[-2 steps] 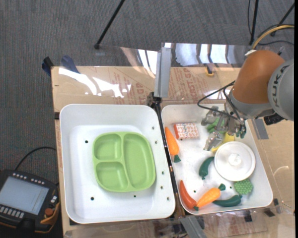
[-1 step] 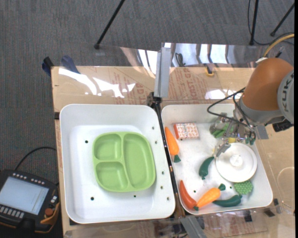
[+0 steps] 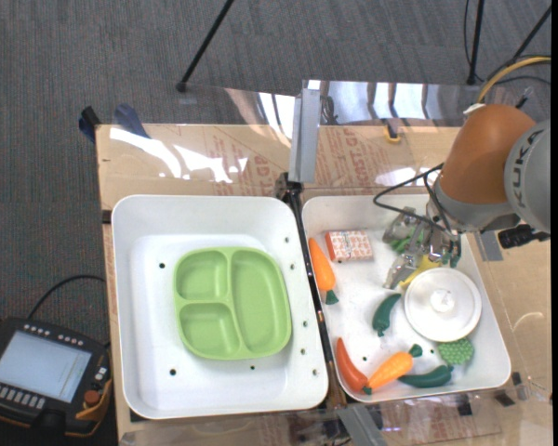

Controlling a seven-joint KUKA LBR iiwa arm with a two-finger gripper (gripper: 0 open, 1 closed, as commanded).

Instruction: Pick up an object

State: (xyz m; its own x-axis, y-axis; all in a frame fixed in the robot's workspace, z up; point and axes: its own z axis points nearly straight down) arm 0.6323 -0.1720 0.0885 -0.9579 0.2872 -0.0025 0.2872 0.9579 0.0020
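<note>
My gripper (image 3: 411, 254) hangs low over the back of the right bin (image 3: 498, 360), under the orange wrist band (image 3: 479, 161). Below it lie a small green and yellow piece (image 3: 418, 242) and a white round dish (image 3: 443, 305). A patterned pink box (image 3: 350, 245) sits to the gripper's left. An orange carrot (image 3: 321, 268) lies along the bin's left wall. A dark green cucumber (image 3: 386, 312) rests mid-bin. At the front lie a red-orange pepper (image 3: 351, 366), a second carrot (image 3: 392, 370), another dark green vegetable (image 3: 429, 376) and a green textured piece (image 3: 456, 351).
The left bin (image 3: 139, 249) holds a green divided plate (image 3: 232, 303). A metal post (image 3: 303, 137) stands behind the wall between the bins. A teach pendant (image 3: 42, 370) lies on the floor at lower left. Tripod legs (image 3: 209, 35) cross the carpet behind the bench.
</note>
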